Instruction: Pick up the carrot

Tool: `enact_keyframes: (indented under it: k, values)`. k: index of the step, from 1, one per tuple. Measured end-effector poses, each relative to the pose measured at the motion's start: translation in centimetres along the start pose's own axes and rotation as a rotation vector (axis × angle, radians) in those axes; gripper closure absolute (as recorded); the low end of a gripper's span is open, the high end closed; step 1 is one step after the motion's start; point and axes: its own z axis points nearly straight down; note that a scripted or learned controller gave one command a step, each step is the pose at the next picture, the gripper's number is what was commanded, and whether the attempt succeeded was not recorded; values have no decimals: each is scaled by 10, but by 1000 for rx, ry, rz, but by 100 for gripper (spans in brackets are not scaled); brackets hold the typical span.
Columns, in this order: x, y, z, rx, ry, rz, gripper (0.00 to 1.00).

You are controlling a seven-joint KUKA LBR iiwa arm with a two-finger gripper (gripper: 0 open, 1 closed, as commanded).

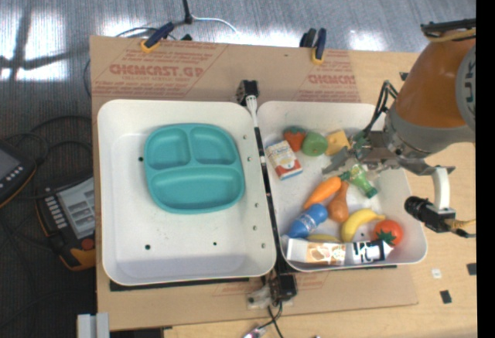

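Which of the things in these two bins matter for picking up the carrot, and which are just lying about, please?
For the job:
carrot
gripper
right bin

Just lying about:
banana
tomato
blue bottle
small carton
teal divided plate
left bin

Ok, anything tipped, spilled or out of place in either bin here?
Nothing stands out. The teal plate lies flat in the left bin; the carrot lies in the right bin's toy pile, the gripper just above it.
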Motion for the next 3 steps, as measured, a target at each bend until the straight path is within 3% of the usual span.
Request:
enact_keyframes:
  k: [1, 2, 3]
  values:
    - [11, 24, 117, -11, -3, -112, 0]
    - [10, 25, 106, -14, -3, -110, 100]
    - [119, 13, 22, 0, 0, 114, 100]
